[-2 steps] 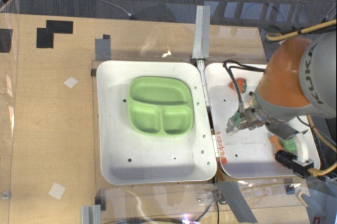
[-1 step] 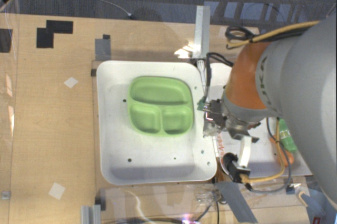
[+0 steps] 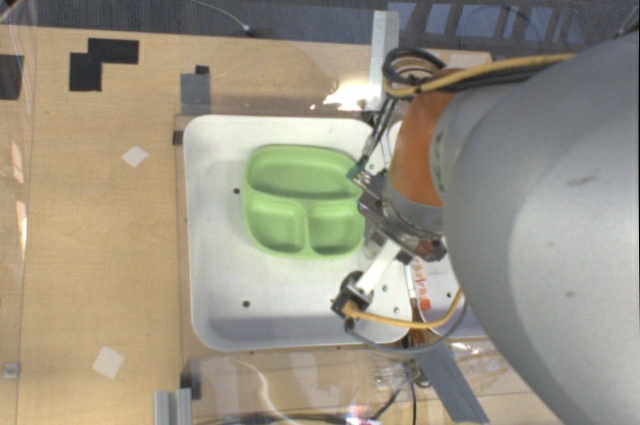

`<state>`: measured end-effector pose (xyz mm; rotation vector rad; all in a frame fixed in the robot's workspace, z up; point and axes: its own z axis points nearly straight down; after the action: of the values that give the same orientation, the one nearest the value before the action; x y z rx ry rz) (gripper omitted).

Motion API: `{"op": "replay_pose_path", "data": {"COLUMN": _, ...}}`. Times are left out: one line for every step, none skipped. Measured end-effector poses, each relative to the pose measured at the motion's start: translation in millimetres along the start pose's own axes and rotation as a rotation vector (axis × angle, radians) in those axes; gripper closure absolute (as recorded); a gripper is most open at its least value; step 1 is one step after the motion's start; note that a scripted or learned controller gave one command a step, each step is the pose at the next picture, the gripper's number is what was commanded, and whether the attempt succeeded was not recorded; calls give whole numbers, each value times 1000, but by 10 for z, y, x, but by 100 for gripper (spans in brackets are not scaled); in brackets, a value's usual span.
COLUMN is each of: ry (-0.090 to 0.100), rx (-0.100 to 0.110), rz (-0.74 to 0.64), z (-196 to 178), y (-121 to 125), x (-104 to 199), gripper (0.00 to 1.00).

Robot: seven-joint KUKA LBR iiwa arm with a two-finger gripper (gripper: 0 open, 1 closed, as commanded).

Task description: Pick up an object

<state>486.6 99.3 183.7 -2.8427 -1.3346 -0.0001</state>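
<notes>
At the right rim of the white bin [image 3: 215, 243], the claw [image 3: 372, 198] hangs beside a green divided tray [image 3: 300, 201]; whether it is open or closed cannot be told. That tray lies mid-bin, on the wooden bench [image 3: 90, 243].

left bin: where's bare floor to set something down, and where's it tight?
Bare floor in the white bin: the strip between its left wall and the green divided tray, and the band between the tray and the near wall. Crowded on the right, where the arm overhangs the tray's edge.
</notes>
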Motion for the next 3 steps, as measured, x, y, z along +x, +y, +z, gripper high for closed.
{"op": "replay_pose_path", "data": {"ry": -1, "rx": 0, "rz": 335, "z": 206, "y": -312, "x": 372, "gripper": 100}}
{"op": "replay_pose_path", "data": {"ry": 1, "rx": 1, "rz": 649, "z": 300, "y": -448, "x": 648, "gripper": 100}}
{"op": "replay_pose_path", "data": {"ry": 4, "rx": 3, "rz": 670, "z": -51, "y": -813, "x": 976, "gripper": 100}}
